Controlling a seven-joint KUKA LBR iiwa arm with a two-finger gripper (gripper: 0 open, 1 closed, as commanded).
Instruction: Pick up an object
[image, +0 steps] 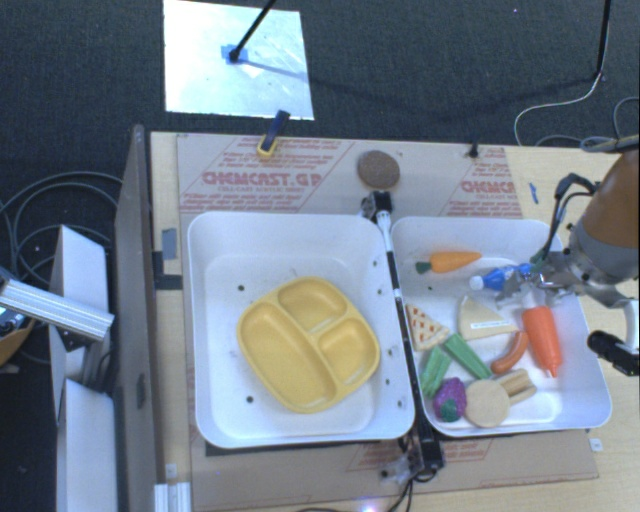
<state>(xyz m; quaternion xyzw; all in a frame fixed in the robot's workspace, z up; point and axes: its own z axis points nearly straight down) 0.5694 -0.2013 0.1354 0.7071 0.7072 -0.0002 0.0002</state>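
Arm (612, 215): you are seeing it cut off at the right edge.
Gripper (540, 283): hanging over the right bin (598, 400), beside the carrot (543, 338).
Bench (300, 165): sitting on dark carpet (80, 70).

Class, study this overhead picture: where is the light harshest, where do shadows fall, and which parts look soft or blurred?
Camera view: the harshest glare is on the shiny sheet on the dark floor, nearly washed out; the white bins are bright and evenly lit, with faint shadows under the yellow tray; the arm at the right edge looks soft, and the gripper is hard to make out; the toy foods are only moderately sharp.
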